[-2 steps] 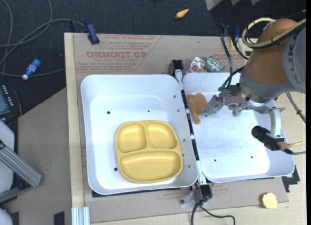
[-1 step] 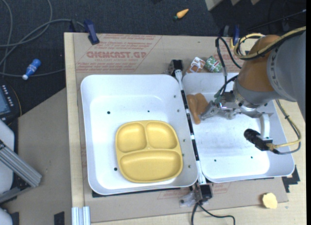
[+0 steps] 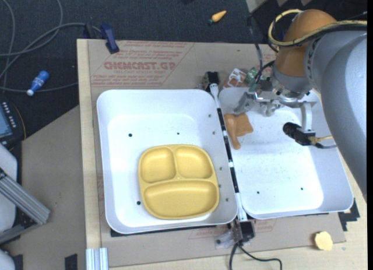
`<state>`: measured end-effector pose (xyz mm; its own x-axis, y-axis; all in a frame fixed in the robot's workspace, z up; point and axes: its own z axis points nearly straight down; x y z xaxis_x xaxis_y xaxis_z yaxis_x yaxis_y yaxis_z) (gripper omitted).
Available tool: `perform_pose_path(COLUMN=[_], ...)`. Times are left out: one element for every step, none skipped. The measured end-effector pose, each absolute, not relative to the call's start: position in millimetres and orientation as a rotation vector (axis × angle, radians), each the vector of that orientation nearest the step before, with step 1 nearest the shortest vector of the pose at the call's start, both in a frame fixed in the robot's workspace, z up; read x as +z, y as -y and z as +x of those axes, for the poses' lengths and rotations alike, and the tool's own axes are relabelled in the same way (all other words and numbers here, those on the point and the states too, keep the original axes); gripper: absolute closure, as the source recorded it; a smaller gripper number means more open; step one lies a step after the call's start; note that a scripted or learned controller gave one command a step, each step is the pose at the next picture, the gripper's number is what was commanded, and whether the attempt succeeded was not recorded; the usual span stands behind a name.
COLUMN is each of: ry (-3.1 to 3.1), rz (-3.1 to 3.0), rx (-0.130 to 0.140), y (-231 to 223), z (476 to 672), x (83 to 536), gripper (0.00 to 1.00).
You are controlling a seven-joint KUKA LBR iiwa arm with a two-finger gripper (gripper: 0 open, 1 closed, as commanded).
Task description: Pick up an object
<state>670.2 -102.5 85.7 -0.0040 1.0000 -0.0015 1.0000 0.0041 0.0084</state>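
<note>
Tan and orange in colour, the one loose piece (image 3: 238, 128) in the right bin (image 3: 291, 196) lies hard against that bin's left wall, beside the seam where the two bins meet. It cannot be identified beyond a small, flattish, wedge-like item. Its long axis appears to run roughly along the wall, with the narrow end towards the near edge of the worktop (image 3: 87, 146).

Camera view, arm: the grey arm (image 3: 341, 76) reaches in from the right, and its orange band (image 3: 297, 35) stands over the far part of the right bin. The jaws hang below the band, close over the bin floor. Whether they are open or closed cannot be told from this angle, and nothing is seen between them.

Camera view, relation: the tan piece sits just beside the jaws, towards the left bin and slightly nearer the front edge, apart from them. In my judgement the pick is not yet made, and the wall beside the piece leaves little room on that side.

Camera view, remainder: a yellow divided plate (image 3: 178, 180) rests in the left bin (image 3: 116, 117), well apart from the arm
</note>
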Motion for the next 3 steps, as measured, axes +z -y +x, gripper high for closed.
perform_pose_path(ry=[-2.22, -2.22, -2.221], rz=[2.223, 2.218, 2.218], rx=[-0.003, 0.001, -0.002], y=[101, 100, 100], z=[651.0, 652.5, 652.1], x=[85, 96, 95], gripper=[0.0, 1.0, 0.0])
